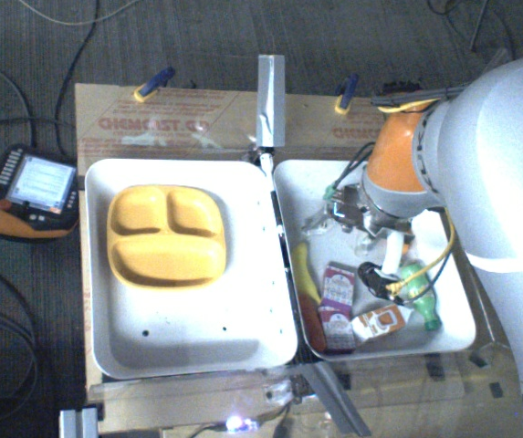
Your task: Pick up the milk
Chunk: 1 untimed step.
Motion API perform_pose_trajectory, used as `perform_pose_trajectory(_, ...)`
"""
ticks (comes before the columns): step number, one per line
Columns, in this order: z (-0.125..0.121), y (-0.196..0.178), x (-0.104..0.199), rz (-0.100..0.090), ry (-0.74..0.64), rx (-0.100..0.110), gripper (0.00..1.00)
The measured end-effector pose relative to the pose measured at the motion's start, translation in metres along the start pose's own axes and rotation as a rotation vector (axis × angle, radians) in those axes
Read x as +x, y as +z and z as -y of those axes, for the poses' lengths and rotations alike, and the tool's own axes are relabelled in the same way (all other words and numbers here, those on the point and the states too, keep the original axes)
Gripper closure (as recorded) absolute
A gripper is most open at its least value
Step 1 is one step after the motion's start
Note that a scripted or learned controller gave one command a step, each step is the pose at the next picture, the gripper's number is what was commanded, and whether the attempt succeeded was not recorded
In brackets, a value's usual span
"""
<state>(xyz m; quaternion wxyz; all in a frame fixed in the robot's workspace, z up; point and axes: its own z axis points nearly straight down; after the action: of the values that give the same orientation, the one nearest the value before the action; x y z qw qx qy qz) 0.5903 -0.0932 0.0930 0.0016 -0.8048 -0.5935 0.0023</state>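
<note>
The milk, a maroon and pink carton [337,304], lies flat in the front left part of the right bin [457,336]. My gripper [341,215] hangs over the back middle of that bin, below the orange wrist band. It is well behind the carton and apart from it. Nothing shows in its grasp.
A yellow banana [305,274] and a dark red stick [312,325] lie along the right bin's left wall, beside the carton. A white and orange packet [381,321] and a green bottle [422,301] lie to the carton's right. The left bin [106,336] holds a yellow divided plate [166,235].
</note>
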Motion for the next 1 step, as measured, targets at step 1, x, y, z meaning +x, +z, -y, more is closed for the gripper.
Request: perform_pose_trajectory(1,-0.0519,-0.0463,0.0111,0.004,0.013,0.002,0.0)
